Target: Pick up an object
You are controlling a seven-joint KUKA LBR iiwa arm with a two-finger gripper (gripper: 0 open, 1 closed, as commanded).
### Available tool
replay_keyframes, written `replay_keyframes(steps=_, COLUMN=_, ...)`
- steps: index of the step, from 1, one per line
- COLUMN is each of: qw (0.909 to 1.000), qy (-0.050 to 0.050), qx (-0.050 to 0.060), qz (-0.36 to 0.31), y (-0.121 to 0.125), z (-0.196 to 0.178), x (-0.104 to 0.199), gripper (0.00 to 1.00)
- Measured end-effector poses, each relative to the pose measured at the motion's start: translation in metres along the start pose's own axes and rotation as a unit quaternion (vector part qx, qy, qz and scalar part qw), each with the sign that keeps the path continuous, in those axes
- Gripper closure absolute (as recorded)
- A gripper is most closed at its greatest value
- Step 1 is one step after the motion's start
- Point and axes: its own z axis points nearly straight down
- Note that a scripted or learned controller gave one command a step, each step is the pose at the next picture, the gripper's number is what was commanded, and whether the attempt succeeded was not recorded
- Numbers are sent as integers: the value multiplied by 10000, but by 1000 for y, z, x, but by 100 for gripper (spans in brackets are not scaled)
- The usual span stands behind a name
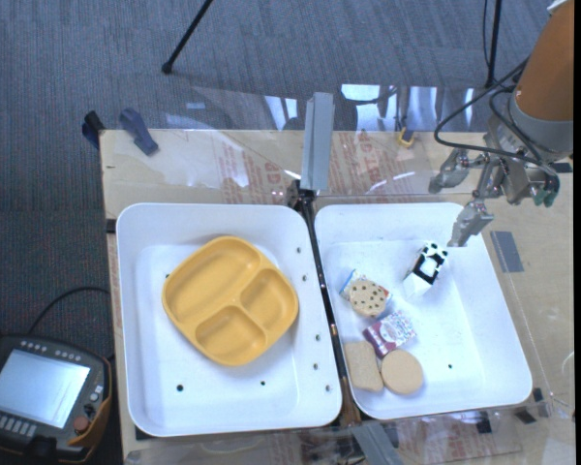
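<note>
Pick not yet made. The gripper (474, 213) hangs over the right bin's (484, 356) far corner, holding nothing visible; its opening cannot be told. Nearest candidate, the black-and-white object (427, 264), lies just beside it in the bin.

left bin (136, 260): white, small dark holes in floor
right bin (484, 347): white
divided plate (230, 299): plain yellow-orange
carton (427, 264): white, black patches
biscuit pack (367, 296): tan, dark speckles, blue-white edge
wrapper (391, 332): dark red and white
round piece (403, 372): plain tan
square piece (363, 366): tan
arm (550, 61): orange band, grey below
bench (203, 168): pale brown
pendant (41, 392): grey, orange trim, pale screen
</note>
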Motion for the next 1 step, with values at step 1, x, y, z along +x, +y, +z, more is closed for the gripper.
replay_keyframes(steps=1, qw=9999, qy=16, qx=-4, qz=-114, y=8, z=200, x=-7, gripper=0)
